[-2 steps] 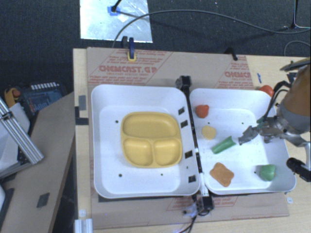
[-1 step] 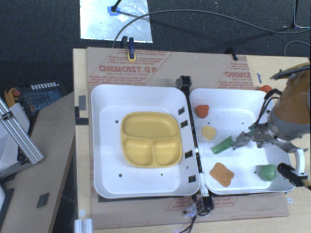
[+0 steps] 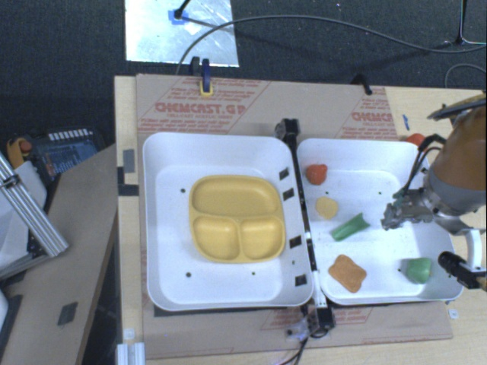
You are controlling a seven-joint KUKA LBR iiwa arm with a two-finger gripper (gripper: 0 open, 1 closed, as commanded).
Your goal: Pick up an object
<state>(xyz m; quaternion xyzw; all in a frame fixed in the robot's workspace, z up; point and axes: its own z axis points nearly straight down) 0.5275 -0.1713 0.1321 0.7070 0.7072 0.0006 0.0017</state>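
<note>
Gripper (image 3: 392,217) (finger state: can't tell) hangs near right bin's (image 3: 358,157) right edge; probably misses green block (image 3: 349,226), closing beside it.

Light wood desk (image 3: 125,226) covered by a brown cardboard sheet (image 3: 251,101) with red CHEMCAST print. Directly on the cardboard: two shallow white bins side by side, touching along a black hinge strip (image 3: 298,204). Left bin (image 3: 163,204) sits left of the strip, right bin (image 3: 365,158) right of it. A blue-yellow clamp (image 3: 205,78) grips the cardboard's far edge, beyond the left bin. Cables cross beyond the far edge.
</note>
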